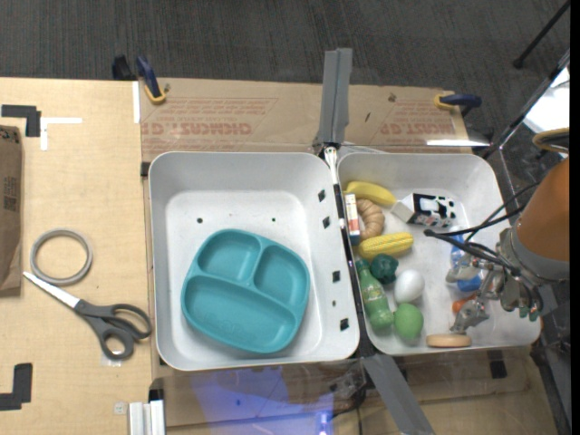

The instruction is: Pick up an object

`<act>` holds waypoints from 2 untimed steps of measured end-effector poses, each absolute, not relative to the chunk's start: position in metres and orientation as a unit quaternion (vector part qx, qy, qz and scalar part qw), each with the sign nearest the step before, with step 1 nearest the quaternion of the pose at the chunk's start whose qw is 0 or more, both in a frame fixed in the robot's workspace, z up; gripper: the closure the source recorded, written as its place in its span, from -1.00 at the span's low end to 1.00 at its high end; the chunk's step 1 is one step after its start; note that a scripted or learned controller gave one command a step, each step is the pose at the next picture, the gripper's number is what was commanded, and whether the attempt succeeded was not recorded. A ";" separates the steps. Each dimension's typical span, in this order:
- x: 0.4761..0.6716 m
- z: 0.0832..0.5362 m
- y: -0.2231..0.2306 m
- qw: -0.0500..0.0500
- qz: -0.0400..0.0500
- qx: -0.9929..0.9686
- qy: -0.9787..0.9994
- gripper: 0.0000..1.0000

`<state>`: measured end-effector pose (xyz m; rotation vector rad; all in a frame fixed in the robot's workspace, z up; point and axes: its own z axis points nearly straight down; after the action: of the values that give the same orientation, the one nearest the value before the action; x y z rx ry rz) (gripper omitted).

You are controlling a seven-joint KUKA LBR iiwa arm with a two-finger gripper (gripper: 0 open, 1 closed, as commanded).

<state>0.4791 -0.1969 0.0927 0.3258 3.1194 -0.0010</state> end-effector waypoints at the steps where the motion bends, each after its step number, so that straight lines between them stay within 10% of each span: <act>1: 0.523 0.092 -0.143 0.001 0.000 0.118 0.993 -1.00; 2: 0.621 0.093 -0.106 0.003 0.000 0.027 1.000 -1.00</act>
<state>0.6209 -0.1059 0.0930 0.0855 3.1351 -0.0002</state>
